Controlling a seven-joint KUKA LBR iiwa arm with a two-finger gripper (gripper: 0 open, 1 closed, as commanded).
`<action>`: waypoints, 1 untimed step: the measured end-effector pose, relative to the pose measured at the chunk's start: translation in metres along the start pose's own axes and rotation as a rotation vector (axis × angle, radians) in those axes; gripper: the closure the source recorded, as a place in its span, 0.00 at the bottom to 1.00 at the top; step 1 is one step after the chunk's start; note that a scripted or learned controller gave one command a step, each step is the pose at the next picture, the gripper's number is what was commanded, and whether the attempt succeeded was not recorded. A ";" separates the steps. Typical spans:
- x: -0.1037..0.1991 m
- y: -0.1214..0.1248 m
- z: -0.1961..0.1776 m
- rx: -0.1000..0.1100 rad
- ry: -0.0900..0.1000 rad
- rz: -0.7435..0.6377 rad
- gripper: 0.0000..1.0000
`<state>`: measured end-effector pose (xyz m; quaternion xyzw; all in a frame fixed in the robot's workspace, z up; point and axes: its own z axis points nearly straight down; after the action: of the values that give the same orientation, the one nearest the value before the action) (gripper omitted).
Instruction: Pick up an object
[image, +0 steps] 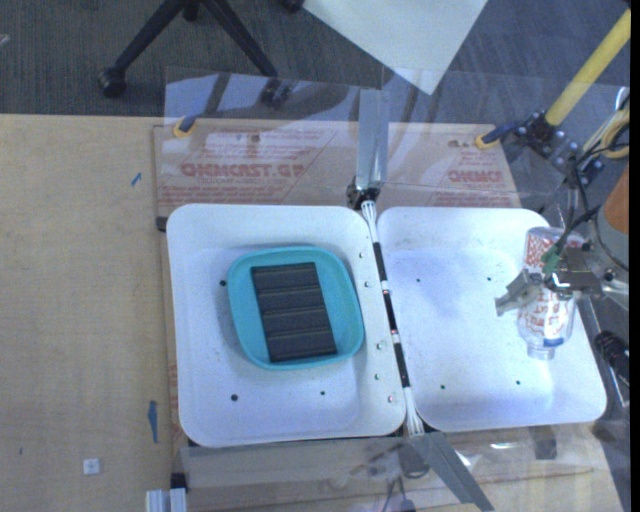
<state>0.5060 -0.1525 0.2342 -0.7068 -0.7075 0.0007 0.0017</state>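
A clear plastic bottle (545, 325) with a red and white label lies near the right wall of the right bin (450, 330), its cap end toward the front. My gripper (547, 284) sits directly over the bottle's middle, reaching in from the right. In the left bin (200, 380) a teal dish (240, 310) carries a dark grey ridged block (293, 312), far from the gripper.
A metal divider (385, 300) runs between the two bins. Cables and a yellow bar (590, 70) crowd the back right corner. A clear acrylic panel (260, 170) stands behind the bins, and bare wooden bench (70, 300) lies to the left.
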 end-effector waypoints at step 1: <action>-0.056 0.012 0.115 -0.001 -0.001 0.054 0.00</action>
<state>0.5176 -0.2079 0.1195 -0.7256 -0.6881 0.0005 0.0010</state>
